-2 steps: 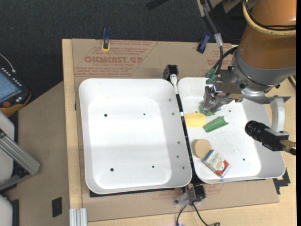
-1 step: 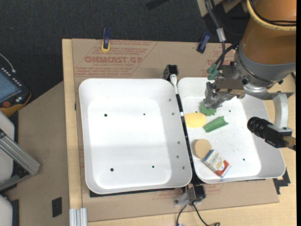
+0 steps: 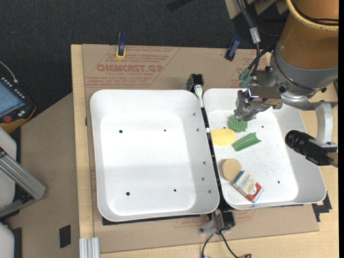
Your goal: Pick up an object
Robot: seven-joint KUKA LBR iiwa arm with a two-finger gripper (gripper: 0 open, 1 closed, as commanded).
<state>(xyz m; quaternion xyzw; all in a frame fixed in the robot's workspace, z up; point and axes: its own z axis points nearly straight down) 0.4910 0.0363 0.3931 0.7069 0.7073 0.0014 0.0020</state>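
Your claw sits right on a bumpy green object — its grip state can't be told. Just below lie a yellow piece and green block — crowding could spoil your grasp.

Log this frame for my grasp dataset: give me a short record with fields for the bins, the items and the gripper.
left bin: white, shallow
right bin: holds all items
items: green ball, yellow piece, green block, tan disc, small packet
gripper: right bin, down at the green ball
grasp: cannot tell
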